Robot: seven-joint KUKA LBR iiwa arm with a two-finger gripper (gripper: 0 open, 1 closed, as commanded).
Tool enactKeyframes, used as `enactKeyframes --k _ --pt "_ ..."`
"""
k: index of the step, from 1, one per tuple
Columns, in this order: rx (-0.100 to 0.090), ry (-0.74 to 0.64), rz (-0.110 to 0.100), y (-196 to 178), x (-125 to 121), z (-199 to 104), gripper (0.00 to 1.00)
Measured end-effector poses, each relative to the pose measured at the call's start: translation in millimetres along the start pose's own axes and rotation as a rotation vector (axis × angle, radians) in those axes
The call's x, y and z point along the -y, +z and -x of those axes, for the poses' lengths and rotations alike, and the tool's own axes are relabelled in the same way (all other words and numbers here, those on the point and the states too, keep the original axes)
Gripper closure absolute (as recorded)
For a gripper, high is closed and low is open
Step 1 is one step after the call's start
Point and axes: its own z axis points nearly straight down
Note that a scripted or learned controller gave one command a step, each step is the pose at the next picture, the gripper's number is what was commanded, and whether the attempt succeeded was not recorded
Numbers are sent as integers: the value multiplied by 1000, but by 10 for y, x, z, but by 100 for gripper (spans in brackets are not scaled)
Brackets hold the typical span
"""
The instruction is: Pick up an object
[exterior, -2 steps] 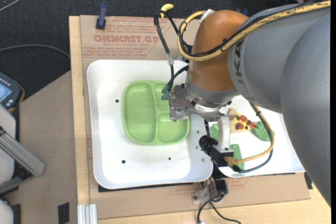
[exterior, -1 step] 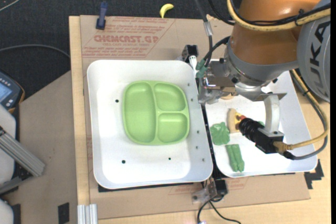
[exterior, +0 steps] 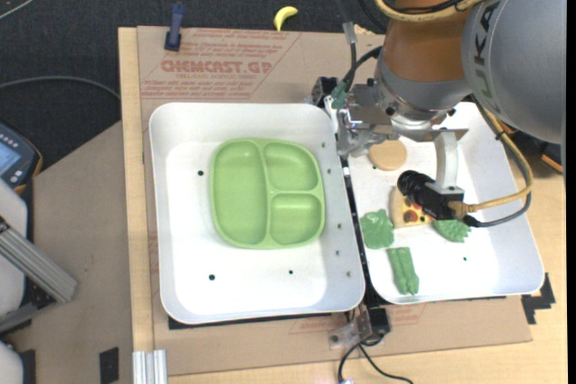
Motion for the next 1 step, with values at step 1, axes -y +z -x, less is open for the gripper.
enactKeyframes --k 1 --pt "-4 -9 -8 494 540 -529 100"
